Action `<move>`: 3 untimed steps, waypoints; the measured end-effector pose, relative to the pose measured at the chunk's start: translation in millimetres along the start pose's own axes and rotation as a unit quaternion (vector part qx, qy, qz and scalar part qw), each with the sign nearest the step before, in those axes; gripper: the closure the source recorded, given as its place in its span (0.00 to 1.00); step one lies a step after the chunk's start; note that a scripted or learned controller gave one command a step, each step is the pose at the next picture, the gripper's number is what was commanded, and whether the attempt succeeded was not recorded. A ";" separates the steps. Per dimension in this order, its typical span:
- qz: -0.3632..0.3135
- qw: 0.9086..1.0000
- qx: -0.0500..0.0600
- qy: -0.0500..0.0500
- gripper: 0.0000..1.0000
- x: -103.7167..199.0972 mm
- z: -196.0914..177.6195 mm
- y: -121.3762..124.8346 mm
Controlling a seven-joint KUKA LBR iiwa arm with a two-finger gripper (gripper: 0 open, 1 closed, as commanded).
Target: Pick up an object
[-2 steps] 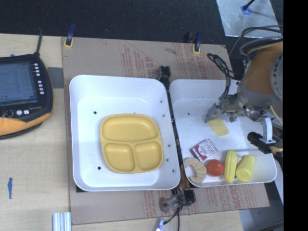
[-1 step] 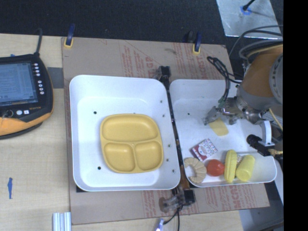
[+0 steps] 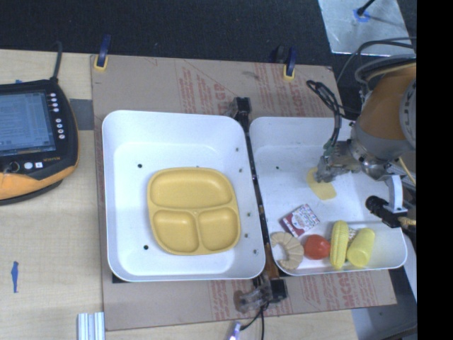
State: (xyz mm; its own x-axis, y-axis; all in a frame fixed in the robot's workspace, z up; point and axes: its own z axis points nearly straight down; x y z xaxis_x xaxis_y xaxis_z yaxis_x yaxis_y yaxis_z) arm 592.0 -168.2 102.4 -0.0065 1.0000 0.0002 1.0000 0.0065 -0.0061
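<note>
My gripper (image 3: 328,173) reaches into the right bin (image 3: 283,137) from the right and sits low, right over a pale yellow flat piece (image 3: 323,189) on the bin floor. Along the front of that bin lie a small red and white packet (image 3: 301,219), a round beige ridged biscuit (image 3: 287,249), a red tomato (image 3: 317,246), a yellow corn cob (image 3: 339,244) and a yellow bottle-shaped piece (image 3: 360,247). The gripper's tips touch or nearly touch the pale piece.
The left bin (image 3: 120,190) holds a yellow three-part plate (image 3: 192,209). A tablet controller with an orange case (image 3: 32,140) lies on the bench at far left. Cables hang beside the arm at the right bin's far right.
</note>
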 end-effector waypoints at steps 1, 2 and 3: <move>0.000 1.000 0.000 0.000 0.00 0.0 0.1 -0.1; 0.001 1.000 -0.001 0.000 0.00 -5.6 10.6 -6.1; 0.000 1.000 0.000 0.000 1.00 -6.1 -0.1 -5.9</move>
State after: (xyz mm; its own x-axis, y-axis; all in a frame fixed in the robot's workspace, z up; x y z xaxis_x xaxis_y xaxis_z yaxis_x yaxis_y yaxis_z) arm 586.2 -174.4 102.5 -0.0056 1.0000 0.0002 1.0000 0.0056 -0.0059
